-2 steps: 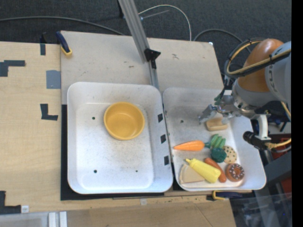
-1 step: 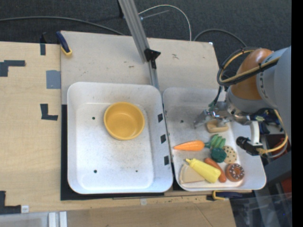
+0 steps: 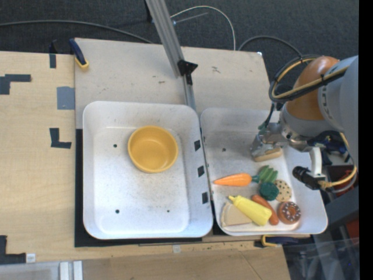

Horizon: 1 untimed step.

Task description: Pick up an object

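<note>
Light is even and fairly bright, falling from above with no hard glare. The two white bins, left bin and right bin, read slightly grey and speckled, not blown out. The yellow bowl shows soft shading inside its rim. A dim shadow lies under the end effector. The dark floor beyond the table holds little detail. Focus is moderate throughout; small toy foods look soft and edges slightly blocky from low resolution.

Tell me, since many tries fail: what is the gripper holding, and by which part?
Cannot be told: the gripper sits low over a tan piece in the right bin.
</note>
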Motion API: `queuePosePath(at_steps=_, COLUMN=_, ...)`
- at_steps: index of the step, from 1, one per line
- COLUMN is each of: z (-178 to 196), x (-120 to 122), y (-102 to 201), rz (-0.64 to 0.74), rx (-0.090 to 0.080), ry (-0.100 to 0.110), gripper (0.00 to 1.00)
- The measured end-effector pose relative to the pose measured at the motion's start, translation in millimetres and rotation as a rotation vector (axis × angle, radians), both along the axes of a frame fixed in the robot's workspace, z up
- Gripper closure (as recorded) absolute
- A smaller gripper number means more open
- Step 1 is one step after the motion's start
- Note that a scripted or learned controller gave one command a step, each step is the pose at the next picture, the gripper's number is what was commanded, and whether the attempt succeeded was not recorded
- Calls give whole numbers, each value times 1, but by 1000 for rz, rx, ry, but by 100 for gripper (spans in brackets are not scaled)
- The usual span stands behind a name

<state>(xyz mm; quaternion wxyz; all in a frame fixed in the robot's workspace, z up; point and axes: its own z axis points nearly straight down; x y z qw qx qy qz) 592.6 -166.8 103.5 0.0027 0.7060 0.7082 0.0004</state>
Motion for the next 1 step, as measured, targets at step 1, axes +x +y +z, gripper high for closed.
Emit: queuePosePath(at_steps=1, z=63, x=1, y=-3, rz=-2, rx=2, ry=0, gripper=100)
